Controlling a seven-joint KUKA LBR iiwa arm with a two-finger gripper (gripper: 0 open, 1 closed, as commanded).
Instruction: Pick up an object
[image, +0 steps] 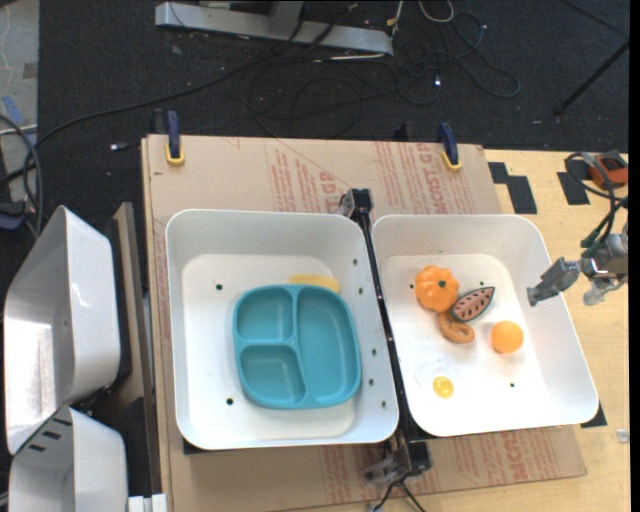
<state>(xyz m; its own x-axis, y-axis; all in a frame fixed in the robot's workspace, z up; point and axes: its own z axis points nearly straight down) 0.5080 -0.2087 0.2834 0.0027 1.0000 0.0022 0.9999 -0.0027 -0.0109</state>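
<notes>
Pick not yet begun, as far as the view shows; every candidate object is lying loose in the right bin, none lifted.

Gripper is hanging at the right bin's far right rim, above the wall rather than over the contents; two fingers are showing spread apart with nothing between them, so the jaws are reading as released and empty.

Contents of right bin: small orange pumpkin toward the upper middle; watermelon slice just beside it, touching or nearly so; brown doughnut-like piece below the slice, touching it; orange ball standing apart to the right, nearest the gripper; small yellow piece alone near the front.

Left bin is carrying a teal divided plate, with a yellow item half hidden behind its far edge.

Judgement: remaining are approach, descent, closing, lift; the orange ball is looking the least crowded target.
</notes>
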